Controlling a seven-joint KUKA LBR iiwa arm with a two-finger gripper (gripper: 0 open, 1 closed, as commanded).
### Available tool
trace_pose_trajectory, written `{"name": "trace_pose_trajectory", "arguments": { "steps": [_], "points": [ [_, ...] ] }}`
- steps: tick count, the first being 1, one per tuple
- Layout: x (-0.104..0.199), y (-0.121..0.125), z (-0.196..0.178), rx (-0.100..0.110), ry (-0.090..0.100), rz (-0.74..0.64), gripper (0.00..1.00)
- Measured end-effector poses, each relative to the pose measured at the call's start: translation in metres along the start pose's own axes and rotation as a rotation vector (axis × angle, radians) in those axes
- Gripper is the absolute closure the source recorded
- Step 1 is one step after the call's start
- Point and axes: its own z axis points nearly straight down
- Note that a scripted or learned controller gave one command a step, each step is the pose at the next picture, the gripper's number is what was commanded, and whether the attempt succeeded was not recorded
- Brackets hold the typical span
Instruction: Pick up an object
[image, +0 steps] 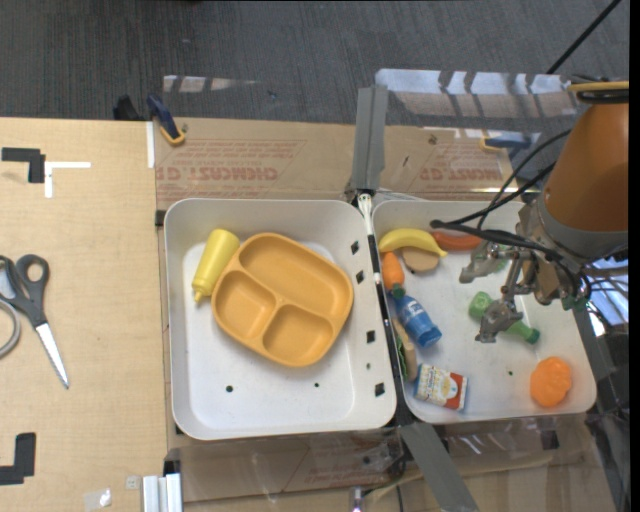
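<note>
Arm (592, 170), grey with an orange band, enters from the right and points steeply downward. Gripper (497, 325) hangs low at its wrist, metal linkage visible, with dark cables running alongside.

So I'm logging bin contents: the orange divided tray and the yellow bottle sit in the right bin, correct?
Not quite: the camera view shows the orange divided tray and the yellow bottle beside it in the left bin, not the right one.

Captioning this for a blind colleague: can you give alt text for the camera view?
The gripper hangs over the right bin, above a green toy among a banana, blue bottle and orange ball. The left bin holds a divided orange plate and yellow bottle.
</note>
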Motion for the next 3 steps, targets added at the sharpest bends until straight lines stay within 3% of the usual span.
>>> {"name": "trace_pose_trajectory", "arguments": {
  "steps": [1, 2, 3],
  "points": [
    [-0.04, -0.001, 0.139, 0.0, -0.003, 0.151, 0.0],
    [-0.007, -0.004, 0.139, 0.0, 0.0, 0.325, 0.0],
    [0.001, -0.001, 0.14, 0.0, -0.001, 0.414, 0.0]
  ]
}}
